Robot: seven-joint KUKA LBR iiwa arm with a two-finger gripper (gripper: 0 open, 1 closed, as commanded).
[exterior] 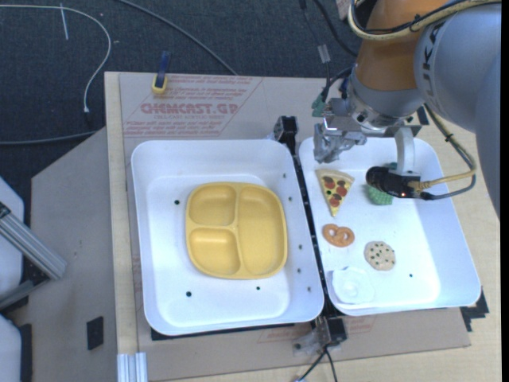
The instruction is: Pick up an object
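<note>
My gripper (328, 151) hangs over the far left part of the right bin (445, 237), just above the top edge of a toy pizza slice (335, 190). Nothing shows between its fingers. Below the slice lie a pretzel (338, 235) and a chocolate-chip cookie (380, 255). A green object (382, 196) peeks out to the right of the slice, partly hidden by the robot's own hardware. A pale translucent lid (351, 285) rests near the bin's front left corner.
The left bin (159, 213) holds a yellow divided plate (236, 230). A cardboard sheet (191, 106) lies under the bins, with a blue and yellow clip (162, 76) at its far edge. Grey cables run over the dark floor at the upper left.
</note>
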